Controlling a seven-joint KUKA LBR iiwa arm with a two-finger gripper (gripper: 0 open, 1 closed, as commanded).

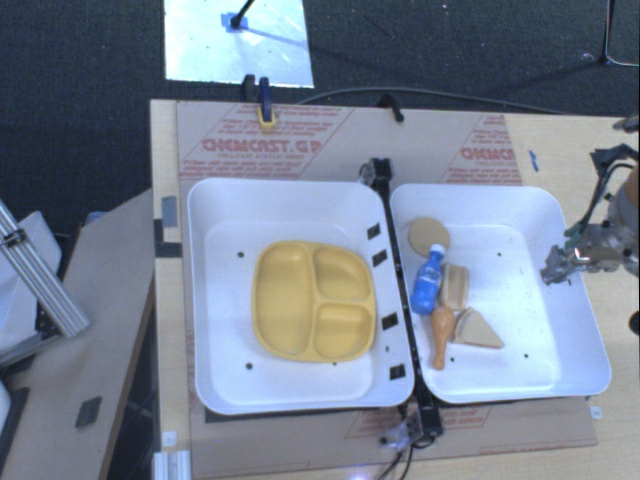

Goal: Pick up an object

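Five small things clustered in the left part of the right bin [575,363], close to the wall shared with the left bin [215,298]. Likeliest pick: a blue bottle [427,283] with a white cap, lying on its side, cap toward the far end. Just beyond the cap, a round tan disc [428,235]. Touching the bottle's right side, a pale tan block [457,286]. Nearer the front, an orange club-shaped piece [441,334] and a tan wedge [480,330], side by side and apparently touching.

Judging by looks: small plastic toy, light, stiff, smooth and rounded, so prone to roll or squirt out of a pinch. Best taken across the barrel at mid-length, jaws closing left to right. Little room on the right, where the block presses against it; a nudge there probably shifts both. Neck and cap too narrow to trust. Not fragile.

In the left bin, a yellow divided plate [313,301], flat and broad, a poor candidate.

Grey arm [608,243] entering from the right, low over the right bin's right rim. Gripper [557,266] at its tip, pointing left and slightly down, hanging above the bin's right side, well apart from the cluster. Open or closed: cannot tell at this size. Nothing seen held.
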